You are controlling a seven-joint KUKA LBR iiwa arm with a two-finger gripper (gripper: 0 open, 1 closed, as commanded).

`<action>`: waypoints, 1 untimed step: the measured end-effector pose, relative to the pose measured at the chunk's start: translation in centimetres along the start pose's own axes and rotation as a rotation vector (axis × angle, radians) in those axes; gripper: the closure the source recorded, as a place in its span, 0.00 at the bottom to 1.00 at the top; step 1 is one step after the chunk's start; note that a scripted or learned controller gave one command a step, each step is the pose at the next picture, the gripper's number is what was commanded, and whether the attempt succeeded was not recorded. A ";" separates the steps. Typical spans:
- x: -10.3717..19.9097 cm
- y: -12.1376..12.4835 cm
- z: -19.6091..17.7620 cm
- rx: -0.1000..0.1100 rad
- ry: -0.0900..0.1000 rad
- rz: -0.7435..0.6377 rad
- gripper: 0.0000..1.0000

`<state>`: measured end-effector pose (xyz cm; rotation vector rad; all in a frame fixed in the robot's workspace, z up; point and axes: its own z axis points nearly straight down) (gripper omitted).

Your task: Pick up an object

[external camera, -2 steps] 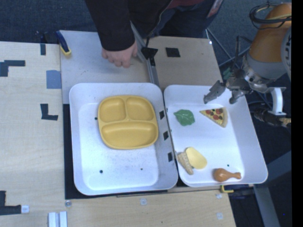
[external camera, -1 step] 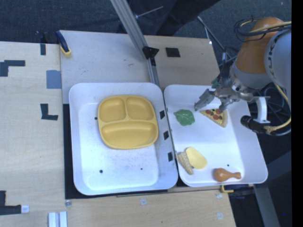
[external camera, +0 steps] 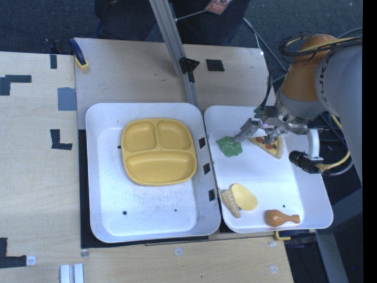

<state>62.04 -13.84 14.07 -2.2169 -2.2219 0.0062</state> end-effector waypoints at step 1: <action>0.1 0.0 5.3 -0.002 0.000 0.001 0.00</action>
